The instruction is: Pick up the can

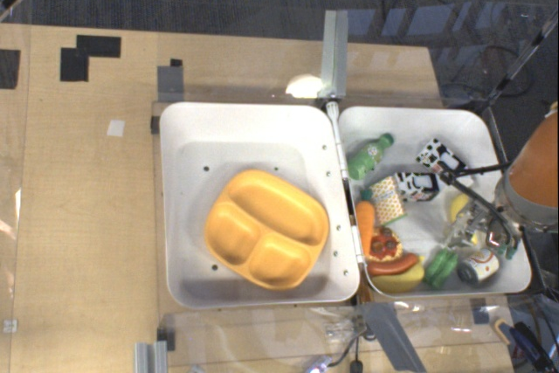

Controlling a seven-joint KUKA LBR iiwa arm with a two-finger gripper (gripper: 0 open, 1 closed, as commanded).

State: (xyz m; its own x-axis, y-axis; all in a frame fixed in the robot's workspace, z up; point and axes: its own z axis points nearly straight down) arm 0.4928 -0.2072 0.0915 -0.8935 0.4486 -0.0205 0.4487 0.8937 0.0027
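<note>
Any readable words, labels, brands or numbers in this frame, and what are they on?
None can be read.
The patterned packet in the right bin: print too blurred.
The black-and-white cow toy: patches, no letters.
The can by the gripper: too small to tell.

Orange band (pixel 534 166) over grey wrist ring (pixel 527 207), thin black cable (pixel 476 171)

Arm (pixel 534 175) cut off by right edge, only orange band and wrist visible. Gripper (pixel 476 233) a tangle of metal and wires, finger state unclear. Small grey-and-white object (pixel 479 268) under it may be the can, too small to tell. Banana (pixel 458 207) partly hidden behind gripper.
</note>
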